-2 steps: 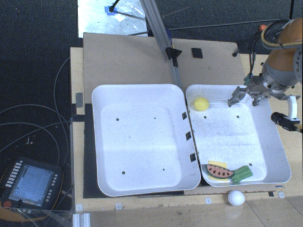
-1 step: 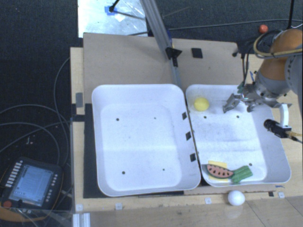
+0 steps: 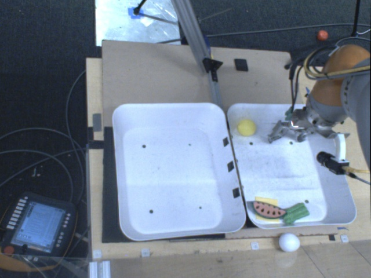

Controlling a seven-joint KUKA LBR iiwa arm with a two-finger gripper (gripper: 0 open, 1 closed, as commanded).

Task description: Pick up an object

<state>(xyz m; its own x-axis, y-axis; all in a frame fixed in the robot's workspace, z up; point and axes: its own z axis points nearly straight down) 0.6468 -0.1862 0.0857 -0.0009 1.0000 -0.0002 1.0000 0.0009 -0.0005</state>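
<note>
1. Arm's in over the right bin from my 3 o'clock, with the gripper low in the bin's far half. The jaws look a bit apart with nothing between them.
2. Nearest pick is the yellow ball, just beside the fingertips at about their 9 o'clock, not touching. It's round, so no long axis to fuss over.
3. The watermelon slice and green toy sit well apart down at 6 o'clock, by the near wall.
4. My guess: a short slide toward 9 o'clock, then close.
</note>
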